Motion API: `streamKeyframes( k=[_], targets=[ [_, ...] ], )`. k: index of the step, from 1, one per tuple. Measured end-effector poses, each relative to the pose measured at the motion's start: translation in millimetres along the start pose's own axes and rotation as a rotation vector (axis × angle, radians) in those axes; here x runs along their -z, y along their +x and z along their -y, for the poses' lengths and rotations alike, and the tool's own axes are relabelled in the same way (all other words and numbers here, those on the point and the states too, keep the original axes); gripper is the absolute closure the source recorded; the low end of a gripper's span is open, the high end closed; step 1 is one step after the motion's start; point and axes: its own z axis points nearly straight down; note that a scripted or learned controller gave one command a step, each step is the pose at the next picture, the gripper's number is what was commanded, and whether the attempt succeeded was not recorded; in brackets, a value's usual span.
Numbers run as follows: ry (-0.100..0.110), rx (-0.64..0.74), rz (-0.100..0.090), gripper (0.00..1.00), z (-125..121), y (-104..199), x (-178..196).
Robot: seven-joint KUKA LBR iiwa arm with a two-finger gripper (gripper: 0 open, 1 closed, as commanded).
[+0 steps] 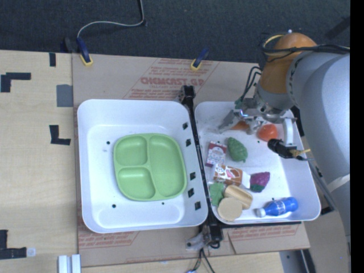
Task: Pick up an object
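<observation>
End effector (243,117), grip state indiscernible, low at the far side of the right bin (296,178), just beside an orange ball (267,132). Step: reaching. Next: a secure close, then lift.

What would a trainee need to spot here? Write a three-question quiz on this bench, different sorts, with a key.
1. True or false: the green divided plate lies in the left bin.
2. Which item lies nearest the right bin's front edge? A) blue bottle B) orange ball C) dark green piece
3. Fill in: the gripper is over the ___ bin.

Key: 1 true; 2 A; 3 right.
</observation>
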Motion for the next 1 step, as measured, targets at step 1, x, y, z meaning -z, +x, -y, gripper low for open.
streamKeyframes(
  k=[1],
  targets=[
    [-0.016, 0.002, 0.004, 0.0, 60.3, -16.4, 1.4]
  ],
)
